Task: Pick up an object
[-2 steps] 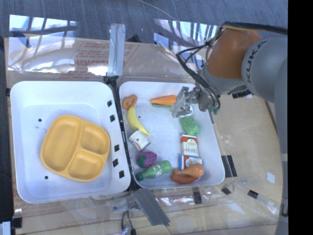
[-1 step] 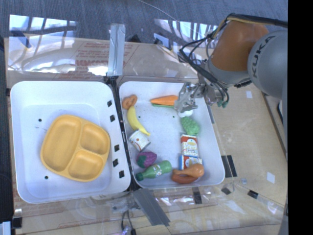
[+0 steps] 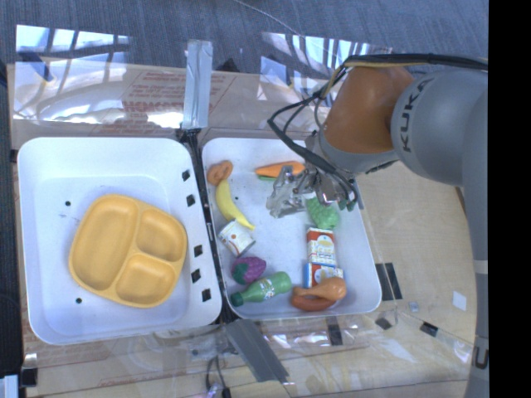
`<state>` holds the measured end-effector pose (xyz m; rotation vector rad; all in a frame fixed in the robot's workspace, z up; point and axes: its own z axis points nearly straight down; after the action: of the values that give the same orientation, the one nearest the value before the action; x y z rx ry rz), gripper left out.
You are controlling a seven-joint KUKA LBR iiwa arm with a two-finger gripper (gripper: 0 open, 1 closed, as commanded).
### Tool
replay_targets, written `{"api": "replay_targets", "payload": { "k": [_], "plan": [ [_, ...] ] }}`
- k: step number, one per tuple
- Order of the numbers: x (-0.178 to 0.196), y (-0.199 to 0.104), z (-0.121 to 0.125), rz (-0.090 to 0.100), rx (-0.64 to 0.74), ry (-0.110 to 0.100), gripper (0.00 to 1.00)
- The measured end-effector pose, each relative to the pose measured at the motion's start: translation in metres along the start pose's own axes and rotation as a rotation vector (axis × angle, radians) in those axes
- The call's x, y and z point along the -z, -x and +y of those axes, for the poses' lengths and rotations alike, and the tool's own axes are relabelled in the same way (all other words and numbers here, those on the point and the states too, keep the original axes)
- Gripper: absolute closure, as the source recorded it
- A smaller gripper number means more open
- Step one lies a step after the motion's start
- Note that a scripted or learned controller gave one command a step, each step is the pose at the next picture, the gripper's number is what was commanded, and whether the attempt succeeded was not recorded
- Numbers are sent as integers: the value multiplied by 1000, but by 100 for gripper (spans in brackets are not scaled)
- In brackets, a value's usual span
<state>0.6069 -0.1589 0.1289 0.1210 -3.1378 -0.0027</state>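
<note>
The metal two-finger gripper [image 3: 286, 196] hangs spread and empty over the right white bin [image 3: 365, 259]. Descending, it could strike the orange plastic carrot [image 3: 274, 171] or merely nudge the green toy vegetable [image 3: 323, 215] aside.

Left shallow white bin [image 3: 33, 222]: yellow three-compartment plastic tray [image 3: 126, 249]. Strip of grey tape [image 3: 196, 85] on cardboard [image 3: 149, 98] behind.

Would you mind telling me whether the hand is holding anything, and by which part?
Nothing shows between its fingers: the hand hovers open in the right bin.
</note>
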Motion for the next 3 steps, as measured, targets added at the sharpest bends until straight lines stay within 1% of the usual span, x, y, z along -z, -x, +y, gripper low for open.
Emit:
{"api": "replay_targets", "payload": {
  "k": [1,2,3],
  "plan": [
    [1,0,-1,-2,-1,-1,0],
    [-13,-44,-41,0,224,-1,0],
    [-35,-65,-44,-7,177,-3,0]
  ]
}}
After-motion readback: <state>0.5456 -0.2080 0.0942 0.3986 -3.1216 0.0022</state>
